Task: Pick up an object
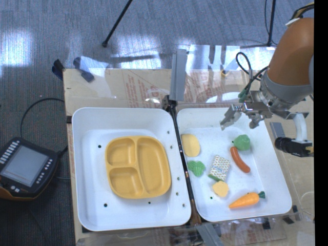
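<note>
My gripper (241, 119) hangs over the far part of the right bin (274, 160), its two fingers spread apart, open, with nothing between them. Below it in the bin lie a green broccoli-like toy (242, 142), a red sausage (240, 159), a pale yellow oval piece (190, 145), a green leafy toy (196, 167), a patterned little box (220, 168), a small yellow chunk (221, 189) and an orange carrot (245, 200). The green toy sits closest to the gripper, just in front of it.
The left bin (84, 137) holds a yellow divided plate (137, 166). A metal post (177, 78) stands behind the seam between the bins. A pendant with a screen (25, 168) lies on the floor at the left.
</note>
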Robot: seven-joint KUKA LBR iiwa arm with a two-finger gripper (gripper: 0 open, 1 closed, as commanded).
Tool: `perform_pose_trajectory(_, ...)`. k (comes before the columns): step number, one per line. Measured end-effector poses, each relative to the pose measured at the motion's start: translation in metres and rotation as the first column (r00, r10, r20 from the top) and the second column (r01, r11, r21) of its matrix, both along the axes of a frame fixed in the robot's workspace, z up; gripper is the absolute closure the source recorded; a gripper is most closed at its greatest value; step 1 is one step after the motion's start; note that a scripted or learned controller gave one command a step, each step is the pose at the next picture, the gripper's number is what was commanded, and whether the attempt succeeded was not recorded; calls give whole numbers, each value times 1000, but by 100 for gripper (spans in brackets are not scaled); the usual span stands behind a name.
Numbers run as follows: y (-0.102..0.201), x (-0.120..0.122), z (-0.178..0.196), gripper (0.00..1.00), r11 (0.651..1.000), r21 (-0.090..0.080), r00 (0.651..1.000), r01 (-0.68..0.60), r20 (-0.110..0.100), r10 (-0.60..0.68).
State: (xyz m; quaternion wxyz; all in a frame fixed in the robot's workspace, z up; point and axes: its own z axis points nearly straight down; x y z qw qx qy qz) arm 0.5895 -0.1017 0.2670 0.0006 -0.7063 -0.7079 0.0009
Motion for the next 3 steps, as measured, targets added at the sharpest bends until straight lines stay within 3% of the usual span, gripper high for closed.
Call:
perform_pose_trajectory(1,0,51,-148,0,975,7,975,-222,-12,222)
perform_pose_trajectory(2,-81,-17,-145,0,962,0,962,-274,-2,274)
perform_pose_trajectory(3,-81,-24,-172,0,969,-1,969,-247,11,247)
